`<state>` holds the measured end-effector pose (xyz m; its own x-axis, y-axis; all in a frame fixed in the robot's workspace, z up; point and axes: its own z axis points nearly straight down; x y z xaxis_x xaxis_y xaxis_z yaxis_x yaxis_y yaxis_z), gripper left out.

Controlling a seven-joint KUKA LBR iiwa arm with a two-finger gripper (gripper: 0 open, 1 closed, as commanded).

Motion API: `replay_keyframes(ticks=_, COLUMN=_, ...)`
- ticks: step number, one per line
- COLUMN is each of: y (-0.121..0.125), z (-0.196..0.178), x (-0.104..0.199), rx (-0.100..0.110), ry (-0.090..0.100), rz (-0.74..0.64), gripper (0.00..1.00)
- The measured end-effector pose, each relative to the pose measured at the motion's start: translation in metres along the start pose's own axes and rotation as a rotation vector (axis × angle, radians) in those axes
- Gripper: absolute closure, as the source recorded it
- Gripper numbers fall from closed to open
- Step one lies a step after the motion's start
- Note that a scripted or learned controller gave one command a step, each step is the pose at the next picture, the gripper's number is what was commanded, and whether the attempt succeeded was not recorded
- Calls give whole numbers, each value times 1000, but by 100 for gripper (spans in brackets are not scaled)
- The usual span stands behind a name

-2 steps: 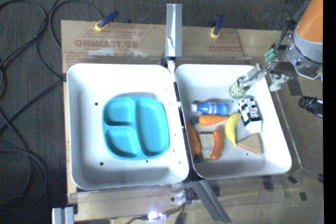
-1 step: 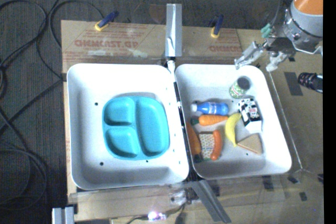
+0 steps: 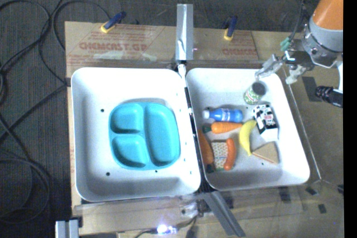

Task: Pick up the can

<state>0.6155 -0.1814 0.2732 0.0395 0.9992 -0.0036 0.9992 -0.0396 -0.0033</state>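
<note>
The can [image 3: 255, 93] is small, with a silver top and a green side, and stands upright in the back part of the right bin [image 3: 295, 167]. My gripper [image 3: 279, 71] hangs over that bin's back right corner, above the can and a little to its right. Its two fingers are spread apart and open, with nothing between them. The left fingertip [image 3: 266, 68] is just behind the can and apart from it.
Just in front of the can lie a blue-and-white bottle [image 3: 224, 115], a carrot [image 3: 226, 127], a banana [image 3: 246, 136], a black-and-white carton [image 3: 266, 120], a sandwich wedge [image 3: 265, 151] and several orange toy foods. The left bin [image 3: 89, 86] holds a blue divided plate [image 3: 145, 134].
</note>
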Motion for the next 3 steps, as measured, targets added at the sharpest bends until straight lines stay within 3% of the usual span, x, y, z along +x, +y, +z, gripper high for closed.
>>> replay_keyframes(ticks=1, y=12, z=59, x=-33, rx=1, ry=0, rz=68, gripper=0)
replay_keyframes(ticks=2, y=48, z=174, x=-24, rx=-1, ry=10, rz=29, gripper=0)
replay_keyframes(ticks=3, y=48, z=165, x=-27, rx=-1, ry=4, rz=30, gripper=100)
